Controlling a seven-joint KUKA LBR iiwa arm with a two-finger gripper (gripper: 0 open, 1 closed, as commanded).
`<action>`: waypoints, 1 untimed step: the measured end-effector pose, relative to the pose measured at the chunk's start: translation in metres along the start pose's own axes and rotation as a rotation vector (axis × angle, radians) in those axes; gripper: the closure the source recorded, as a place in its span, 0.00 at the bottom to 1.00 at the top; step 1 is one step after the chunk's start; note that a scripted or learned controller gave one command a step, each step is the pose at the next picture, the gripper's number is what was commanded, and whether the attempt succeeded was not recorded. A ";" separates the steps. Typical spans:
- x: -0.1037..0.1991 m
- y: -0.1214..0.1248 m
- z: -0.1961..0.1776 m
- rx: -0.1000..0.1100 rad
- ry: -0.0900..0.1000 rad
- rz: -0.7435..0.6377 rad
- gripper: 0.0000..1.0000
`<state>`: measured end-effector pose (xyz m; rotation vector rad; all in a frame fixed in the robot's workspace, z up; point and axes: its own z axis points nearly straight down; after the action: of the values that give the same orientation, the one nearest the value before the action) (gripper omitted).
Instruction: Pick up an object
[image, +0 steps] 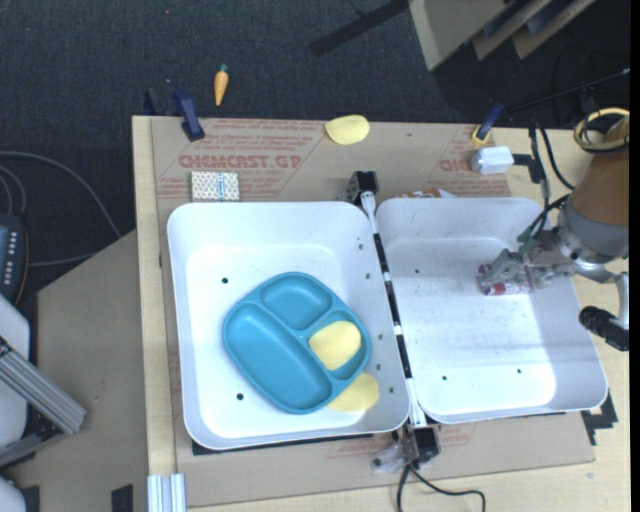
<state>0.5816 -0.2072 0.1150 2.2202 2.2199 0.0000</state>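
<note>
Where the bench (270, 160) seems cardboard-covered, two bins (200, 260) sit.

Yellow piece (347, 129), patterned packet (215, 185) on bench (270, 150) behind bins.

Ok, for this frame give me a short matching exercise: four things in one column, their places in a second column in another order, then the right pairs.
Things:
1. blue divided plate
2. gripper
3. yellow piece on the cardboard
4. small orange carrot

Places:
A. on the dark floor beyond the bench
B. in the left bin
C. over the right bin
D. behind the bins, near the board's far edge

Pairs: 1-B, 2-C, 3-D, 4-A
</note>
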 end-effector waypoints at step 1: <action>0.024 0.038 0.025 -0.009 -0.004 -0.001 0.00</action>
<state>0.6195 -0.1828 0.0896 2.2124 2.2147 0.0050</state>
